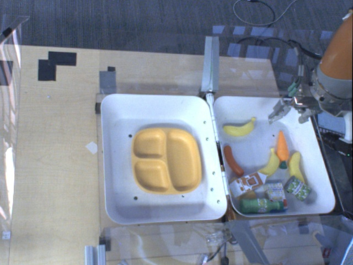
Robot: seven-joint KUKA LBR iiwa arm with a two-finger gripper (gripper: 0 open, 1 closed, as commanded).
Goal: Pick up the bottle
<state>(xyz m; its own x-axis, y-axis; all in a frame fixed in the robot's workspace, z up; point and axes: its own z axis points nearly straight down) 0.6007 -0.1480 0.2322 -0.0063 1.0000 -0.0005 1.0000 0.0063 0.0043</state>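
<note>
Pincer [289, 108]: over right bin's [325, 173] far edge, fingers look apart, nothing between them.
Bottle [263, 205]: green, lying flat at bin's near wall, well below pincer, untouched.
Progress: approx. nil; reach, descent, grasp, lift all left.

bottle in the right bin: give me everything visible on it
The bottle is green, looks like plastic, and lies on its side along the near wall of the right bin, its long axis running left to right. A lighter label band wraps its middle; which end holds the cap is too blurred to tell. It rests against the small cartons behind it, a brown-and-white one and a grey one. The gripper is at the bin's far edge, apart from the bottle.
</note>
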